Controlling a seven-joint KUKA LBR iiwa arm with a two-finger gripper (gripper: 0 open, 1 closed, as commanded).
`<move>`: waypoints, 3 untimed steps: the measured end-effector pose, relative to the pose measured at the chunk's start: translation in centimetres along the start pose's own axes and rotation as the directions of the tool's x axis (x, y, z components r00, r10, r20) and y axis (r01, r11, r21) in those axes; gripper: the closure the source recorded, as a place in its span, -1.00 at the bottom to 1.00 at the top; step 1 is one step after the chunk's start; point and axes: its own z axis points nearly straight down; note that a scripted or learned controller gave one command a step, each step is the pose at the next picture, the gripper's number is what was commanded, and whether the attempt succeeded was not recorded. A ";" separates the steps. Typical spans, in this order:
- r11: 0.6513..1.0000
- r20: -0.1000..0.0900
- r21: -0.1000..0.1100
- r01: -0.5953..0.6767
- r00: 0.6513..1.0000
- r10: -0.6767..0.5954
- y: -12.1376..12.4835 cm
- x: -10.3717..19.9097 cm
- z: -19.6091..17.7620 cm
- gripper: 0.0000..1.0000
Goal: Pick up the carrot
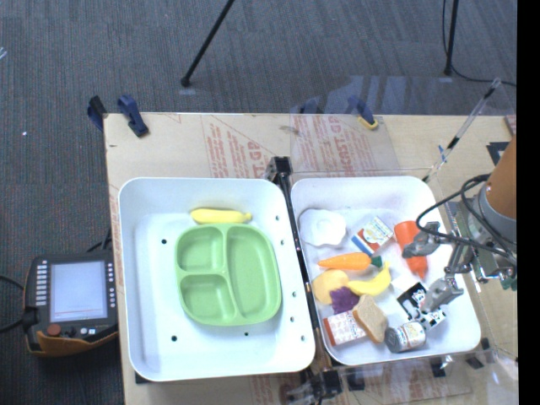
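The carrot (348,261) is lying in the right bin (396,188), just right of a white blob (324,227) and above a banana (371,283). The gripper (432,266) is hovering to the carrot's right, fingers spread wide and holding nothing. It should be shifting left over the carrot's middle, fingers straddling its width, clear of the banana.

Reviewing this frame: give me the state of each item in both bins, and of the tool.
carrot: lying flat in the right bin, not grasped.
tool: open, over the right bin, right of the carrot, nothing between its fingers.
green plate: flat in the left bin, compartments bare.
yellow banana: lying beside the plate's far edge.
can: on its side.
bread slice: leaning among the other food.
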 end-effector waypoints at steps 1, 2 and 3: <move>0.998 -0.012 -0.003 -0.058 0.998 0.058 4.0 -1.0 12.3 -1.00; 0.960 0.004 -0.001 -0.281 0.960 0.281 6.4 -6.3 15.9 -1.00; 0.962 0.005 -0.001 -0.274 0.962 0.274 6.6 -6.4 14.9 1.00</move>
